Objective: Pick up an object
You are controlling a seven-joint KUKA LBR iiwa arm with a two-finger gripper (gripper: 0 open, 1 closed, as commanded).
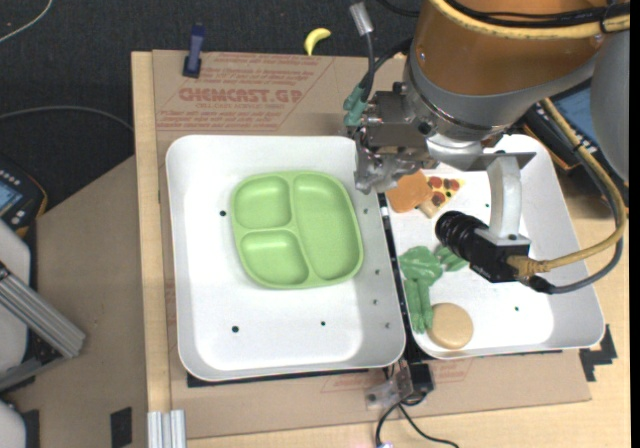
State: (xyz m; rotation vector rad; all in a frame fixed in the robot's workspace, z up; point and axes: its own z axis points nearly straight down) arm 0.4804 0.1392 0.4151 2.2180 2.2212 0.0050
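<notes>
I can't tell the gripper's (pixel 372 168) state, and I fear it strikes the bin wall (pixel 385 226) beside the orange toy food (pixel 408 193).

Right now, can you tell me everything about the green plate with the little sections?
The green plate is a pale green divided tray that looks like smooth plastic, squarish with rounded corners. Raised ridges split it into three compartments: two smaller ones on the camera's left and one long one on the right. All three look bare. It lies flat, turned a little askew, near the middle of the left white bin, resting on the bin's floor. Nothing else touches it.
</notes>
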